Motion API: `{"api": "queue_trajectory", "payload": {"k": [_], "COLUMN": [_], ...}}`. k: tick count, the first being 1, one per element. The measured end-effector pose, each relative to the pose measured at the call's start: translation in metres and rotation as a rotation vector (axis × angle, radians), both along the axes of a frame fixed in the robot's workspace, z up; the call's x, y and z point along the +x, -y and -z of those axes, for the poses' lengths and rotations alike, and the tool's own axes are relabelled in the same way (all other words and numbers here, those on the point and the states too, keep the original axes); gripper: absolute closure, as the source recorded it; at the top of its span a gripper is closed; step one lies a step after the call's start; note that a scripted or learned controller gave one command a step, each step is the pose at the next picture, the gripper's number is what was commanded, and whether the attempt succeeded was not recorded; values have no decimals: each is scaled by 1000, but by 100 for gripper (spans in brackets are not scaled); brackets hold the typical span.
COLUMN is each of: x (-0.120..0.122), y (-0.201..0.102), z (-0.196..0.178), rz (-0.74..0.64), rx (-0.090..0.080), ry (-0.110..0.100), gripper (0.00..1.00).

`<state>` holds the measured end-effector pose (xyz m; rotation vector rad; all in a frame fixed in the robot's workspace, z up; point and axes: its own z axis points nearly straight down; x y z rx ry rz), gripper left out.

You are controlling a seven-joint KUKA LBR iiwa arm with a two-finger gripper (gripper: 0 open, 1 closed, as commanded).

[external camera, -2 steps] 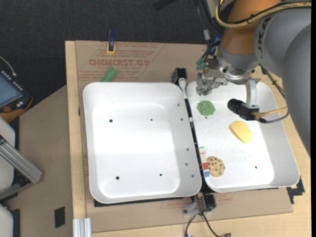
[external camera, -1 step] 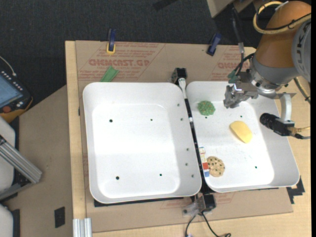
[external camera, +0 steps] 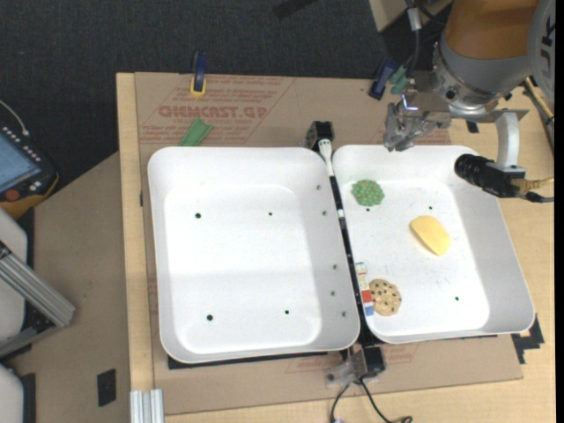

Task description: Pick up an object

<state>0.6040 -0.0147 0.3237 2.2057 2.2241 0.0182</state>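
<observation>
A: Cookie (external camera: 384,297) sits closest to cam, front-left corner of the right bin (external camera: 493,311), touching a small red/blue scrap by the divider. Yellow lump (external camera: 430,234) mid-bin, green ball (external camera: 367,192) toward the back-left.

B: And the gripper (external camera: 407,133)?

A: Hovering over the back rim of the right bin, near the green ball, nothing visibly in it. Whether the tips are wide or narrow, can't tell; too small and cluttered.

B: Risks?

A: Prob. the cookie: flat, thin disc, speckled; fingers could scrape the floor or skid off. Yellow one looks smooth, rounded, maybe waxy, so it might squirt out. Green ball looks bumpy, likely the easiest to pinch. Left bin (external camera: 167,245): glossy white plastic, shallow walls.
</observation>
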Motion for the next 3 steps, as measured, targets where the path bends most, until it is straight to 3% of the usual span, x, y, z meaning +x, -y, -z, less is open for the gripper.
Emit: {"api": "queue_trajectory", "payload": {"k": [1,2,3], "x": [-82,-47,-73], "y": [22,-54,-108], "z": [7,20,-9], "rz": [12,1,1], "rx": [0,0,1], "ry": [-20,-12,-11], "gripper": [100,100,100]}}
